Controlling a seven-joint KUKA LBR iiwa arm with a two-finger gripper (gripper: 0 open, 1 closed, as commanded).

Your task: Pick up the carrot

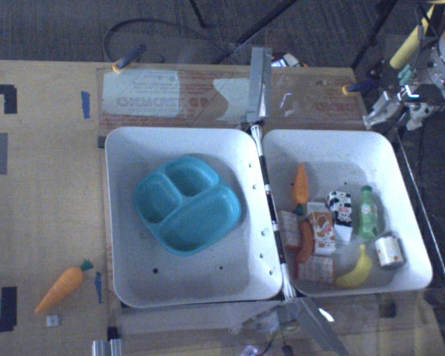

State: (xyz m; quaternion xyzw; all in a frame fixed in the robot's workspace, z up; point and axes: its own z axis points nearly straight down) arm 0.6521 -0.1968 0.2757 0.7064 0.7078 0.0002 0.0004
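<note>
No legible text; print on the cardboard sheet (144, 95) blurred.

Counts, bench + bins
2 bins (126, 154) (408, 191), 1 blue tray (188, 204), 2 carrots (301, 184) (59, 289), 1 banana (356, 270), 1 green bottle (366, 212), 1 can (389, 251), approx. 3 cartons (323, 228).

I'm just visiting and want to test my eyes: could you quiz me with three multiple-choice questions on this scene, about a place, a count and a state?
1. Where is the blue plate? A) left bin B) right bin C) on the bench
2. How many carrots are there? A) one B) two C) four
3. The carrot in the right bin is: A) in the pincer B) on the plate C) lying on the bin floor
Answers: 1 A, the plate sits in the left bin. 2 B, one in the right bin, a second carrot on the bench. 3 C, the pincer hangs beyond the bin's far corner.
</note>
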